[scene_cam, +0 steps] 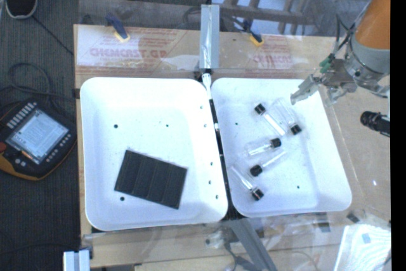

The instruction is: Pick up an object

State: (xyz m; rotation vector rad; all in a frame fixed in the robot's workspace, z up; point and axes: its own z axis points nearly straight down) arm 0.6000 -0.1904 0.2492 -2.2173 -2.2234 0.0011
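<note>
Bench board [146, 51] (faint reversed red lettering)

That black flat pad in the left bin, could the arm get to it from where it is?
Probably yes. The black pad lies alone and uncovered; the gripper hangs over the right bin, with just the low rims between.

Gripper [312, 89] over rt bin [330, 193] top-rt edge; clear vials [266, 146] inside; black pad [151, 179] in lt bin [101, 105].
</note>
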